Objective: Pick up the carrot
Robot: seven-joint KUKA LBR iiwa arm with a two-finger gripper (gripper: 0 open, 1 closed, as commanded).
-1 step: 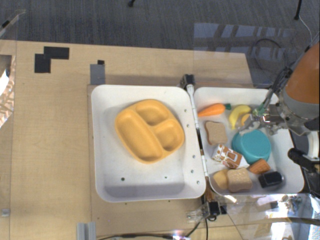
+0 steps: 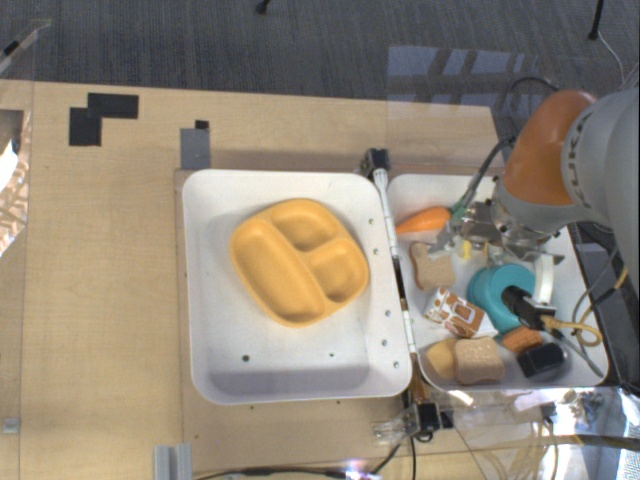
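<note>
The orange, tapered carrot (image 2: 424,220) lies near the far left corner of the right-hand shallow white bin (image 2: 590,368), just to the left of the hand (image 2: 470,236), which hangs low over the bin beside it, probably because the arm is lining up a grasp. Whether the hand is open or closed I cannot tell, since the grey wrist with its orange band (image 2: 545,163) hides much of it. On the hand's near side crowd a tan toast slice (image 2: 433,265), a teal cup (image 2: 497,290) and a brown bread chunk (image 2: 478,360), while the yellow compartment plate (image 2: 299,260) sits alone in the left bin (image 2: 215,368), well apart from the hand.
</note>
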